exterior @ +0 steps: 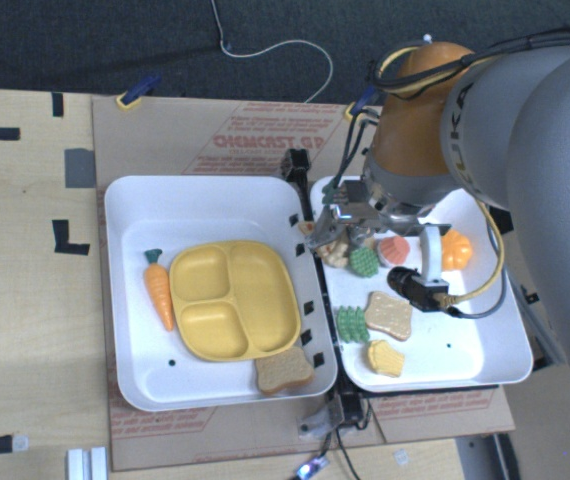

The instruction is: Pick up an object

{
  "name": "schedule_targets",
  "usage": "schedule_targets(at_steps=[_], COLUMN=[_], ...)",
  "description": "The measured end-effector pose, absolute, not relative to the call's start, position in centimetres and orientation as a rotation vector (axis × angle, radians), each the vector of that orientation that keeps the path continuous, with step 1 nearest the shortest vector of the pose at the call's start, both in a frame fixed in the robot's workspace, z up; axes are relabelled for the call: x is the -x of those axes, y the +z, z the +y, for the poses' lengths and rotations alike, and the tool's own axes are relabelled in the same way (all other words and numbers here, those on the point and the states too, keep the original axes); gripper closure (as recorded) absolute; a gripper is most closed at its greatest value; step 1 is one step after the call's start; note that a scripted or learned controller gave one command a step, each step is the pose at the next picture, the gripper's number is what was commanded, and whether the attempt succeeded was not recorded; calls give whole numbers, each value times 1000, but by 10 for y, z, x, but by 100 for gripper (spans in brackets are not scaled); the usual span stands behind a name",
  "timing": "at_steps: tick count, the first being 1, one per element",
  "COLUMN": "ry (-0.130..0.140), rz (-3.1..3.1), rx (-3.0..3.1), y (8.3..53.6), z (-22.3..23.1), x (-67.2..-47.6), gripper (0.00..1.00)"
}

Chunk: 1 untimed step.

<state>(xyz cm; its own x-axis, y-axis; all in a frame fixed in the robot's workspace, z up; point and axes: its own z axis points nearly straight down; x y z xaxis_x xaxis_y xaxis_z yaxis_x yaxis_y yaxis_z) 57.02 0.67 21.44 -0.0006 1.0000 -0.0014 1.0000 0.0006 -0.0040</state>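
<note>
My gripper (331,234) is low over the far left corner of the right bin (495,368), close to the wall shared with the left bin. A small beige piece (336,255) lies right under it, touching or nearly touching. Just beside that are a dark green piece (364,261) and a salmon-red piece (395,250). An orange toy (455,250) lies further right. A slice of bread (389,314), a second green piece (351,322) and a yellow wedge (385,358) lie nearer the front.
The left bin (130,203) holds a yellow divided plate (237,298), a carrot (158,288) at its left and a brown bread slice (283,371) at the front right. The grey arm (525,118) covers the right bin's far right side.
</note>
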Motion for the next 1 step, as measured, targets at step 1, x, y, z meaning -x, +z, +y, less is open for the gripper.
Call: schedule_targets(at_steps=[1], ry=[4], rz=[-2222], rx=[2220], y=[214], z=[6], x=[-569], gripper=[100])
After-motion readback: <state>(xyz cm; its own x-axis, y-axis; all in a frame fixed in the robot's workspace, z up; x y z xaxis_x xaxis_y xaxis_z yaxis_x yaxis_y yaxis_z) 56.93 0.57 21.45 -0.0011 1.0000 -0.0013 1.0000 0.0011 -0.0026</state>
